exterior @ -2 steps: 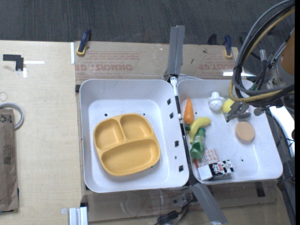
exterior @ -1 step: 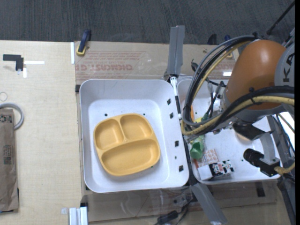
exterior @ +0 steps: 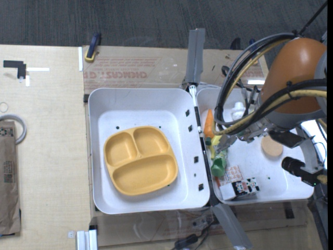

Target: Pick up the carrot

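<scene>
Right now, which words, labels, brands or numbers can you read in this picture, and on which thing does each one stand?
"CHEMCAST", red, upside down and mirrored, partly guessed: on the brown board behind the left bin.
Small print below it: too blurred to read.
Printing on the brown paper bag at the left edge: too small to read.
Red, black and white packet in the right bin: printed, but unreadable.

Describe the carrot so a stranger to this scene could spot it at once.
Start at the right bin, the one the arm reaches into. Look along its left wall, next to the divider between the bins: the carrot stands there, partly behind cables. It is the bright orange, tapered piece, just above a green item and unlike the pale round disc farther right.
</scene>
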